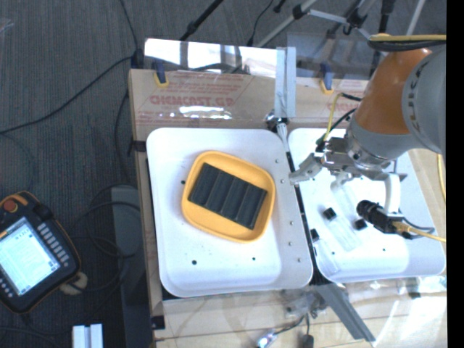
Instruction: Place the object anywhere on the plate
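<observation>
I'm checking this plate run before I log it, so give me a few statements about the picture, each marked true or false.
1. The yellow square plastic plate sits in the white bin on the view's left. True.
2. A dark grey ribbed rectangular block lies on the plate. True.
3. The pincer is above the plate. False: it is above the white bin on the view's right, apart from the plate.
4. The block on the plate is bright red. False: it is dark grey.
5. Small black pieces lie in the bin on the view's right. True.
</observation>
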Tool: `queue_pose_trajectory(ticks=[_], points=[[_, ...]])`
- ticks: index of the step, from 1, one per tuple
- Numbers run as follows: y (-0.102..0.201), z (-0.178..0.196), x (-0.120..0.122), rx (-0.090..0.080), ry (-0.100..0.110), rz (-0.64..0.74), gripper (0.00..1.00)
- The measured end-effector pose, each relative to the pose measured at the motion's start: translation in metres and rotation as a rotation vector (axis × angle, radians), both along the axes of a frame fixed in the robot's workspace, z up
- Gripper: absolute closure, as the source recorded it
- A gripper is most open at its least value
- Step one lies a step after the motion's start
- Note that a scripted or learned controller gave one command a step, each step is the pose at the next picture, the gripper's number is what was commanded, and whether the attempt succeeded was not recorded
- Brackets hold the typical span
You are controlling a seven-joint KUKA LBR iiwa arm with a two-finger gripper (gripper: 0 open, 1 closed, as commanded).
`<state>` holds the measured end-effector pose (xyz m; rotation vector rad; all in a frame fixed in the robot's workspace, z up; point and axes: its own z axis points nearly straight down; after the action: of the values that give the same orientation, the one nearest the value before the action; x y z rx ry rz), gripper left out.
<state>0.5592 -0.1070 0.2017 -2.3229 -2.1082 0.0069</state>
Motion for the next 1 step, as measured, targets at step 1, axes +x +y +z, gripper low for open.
queue_pose_trajectory(ticks=[1], points=[[0.0433, -0.0227, 0.0098, -0.001, 0.002, 0.08, 1.0]])
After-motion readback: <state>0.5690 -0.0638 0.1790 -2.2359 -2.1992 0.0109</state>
